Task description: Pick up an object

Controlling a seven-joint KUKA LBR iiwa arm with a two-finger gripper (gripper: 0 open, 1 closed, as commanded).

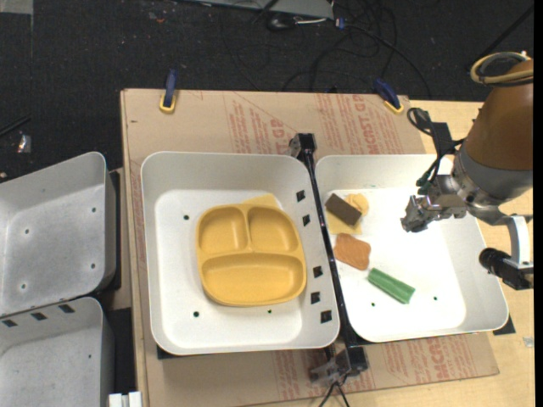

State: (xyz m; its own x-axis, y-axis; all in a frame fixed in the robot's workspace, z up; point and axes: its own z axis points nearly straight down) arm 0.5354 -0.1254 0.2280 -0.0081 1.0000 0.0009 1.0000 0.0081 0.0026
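The right bin [441, 312] holds a brown block [344, 209] lying on a pale yellow piece [360, 202], an orange sponge-like piece [352, 251] and a green bar [390, 285]. My gripper [417, 216] hangs over the right bin's upper middle, to the right of the brown block and apart from every object. Nothing shows between its fingers.
The left bin [170, 312] holds a yellow divided tray [251, 255]. A black divider strip [321, 244] runs between the two bins. Two more white bins [51, 227] stand off the bench at the left. Blue and yellow clamps [169, 91] grip the board's far edge.
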